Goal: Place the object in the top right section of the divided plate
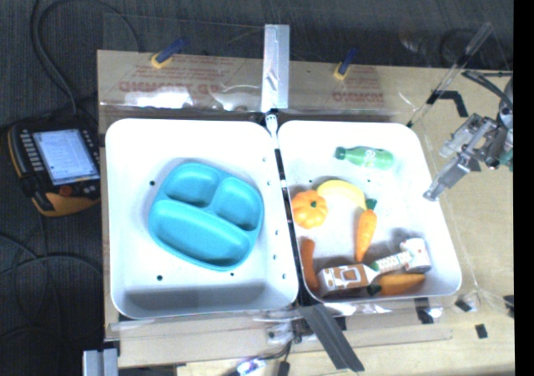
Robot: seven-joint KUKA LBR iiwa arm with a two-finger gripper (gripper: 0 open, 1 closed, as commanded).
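A blue divided plate (205,213) lies in the left bin (125,283); it has two small sections at the top and one large section below, all bare. The right bin (417,145) holds a green bottle (365,157), a yellow banana (342,192), a small orange pumpkin (309,209), a carrot (365,233), a brown sausage (307,259), a brown carton (344,278), a white and green item (404,258) and an orange roll (400,283). My gripper (446,174) hangs over the right rim of the right bin, apart from all of these.
A teach pendant (54,162) lies on the floor left of the bench. Yellow and blue clamps (169,52) hold the bench's back edge, and a metal post (275,66) stands between the bins at the back.
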